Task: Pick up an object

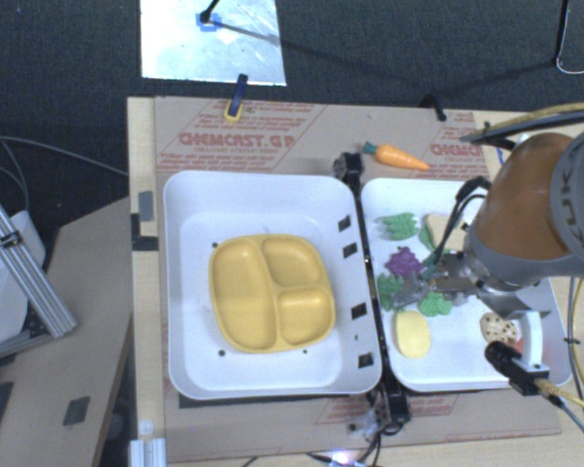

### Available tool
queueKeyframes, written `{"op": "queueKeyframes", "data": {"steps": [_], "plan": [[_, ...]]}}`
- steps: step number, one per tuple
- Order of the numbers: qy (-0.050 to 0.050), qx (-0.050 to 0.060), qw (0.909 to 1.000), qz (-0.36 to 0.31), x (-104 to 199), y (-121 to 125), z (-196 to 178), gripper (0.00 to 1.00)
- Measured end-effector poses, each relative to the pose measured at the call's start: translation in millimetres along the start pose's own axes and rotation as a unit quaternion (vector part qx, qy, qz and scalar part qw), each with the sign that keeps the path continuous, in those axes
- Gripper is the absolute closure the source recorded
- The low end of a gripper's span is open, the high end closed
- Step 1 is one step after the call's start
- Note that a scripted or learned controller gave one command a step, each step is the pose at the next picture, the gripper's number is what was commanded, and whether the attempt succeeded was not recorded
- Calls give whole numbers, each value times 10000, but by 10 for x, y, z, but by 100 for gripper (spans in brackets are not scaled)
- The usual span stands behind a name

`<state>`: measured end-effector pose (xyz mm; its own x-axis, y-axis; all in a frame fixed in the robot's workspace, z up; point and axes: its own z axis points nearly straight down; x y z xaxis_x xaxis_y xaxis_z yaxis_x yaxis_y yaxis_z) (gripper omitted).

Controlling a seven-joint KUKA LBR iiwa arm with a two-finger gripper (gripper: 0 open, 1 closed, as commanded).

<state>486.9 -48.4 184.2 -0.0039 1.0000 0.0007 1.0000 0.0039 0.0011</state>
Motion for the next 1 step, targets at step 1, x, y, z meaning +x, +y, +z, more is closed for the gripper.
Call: {"op": "queueKeyframes", "data": {"steps": [1], "plan": [[1, -31, 10000, -13, 225, 16, -602, 0]]}}
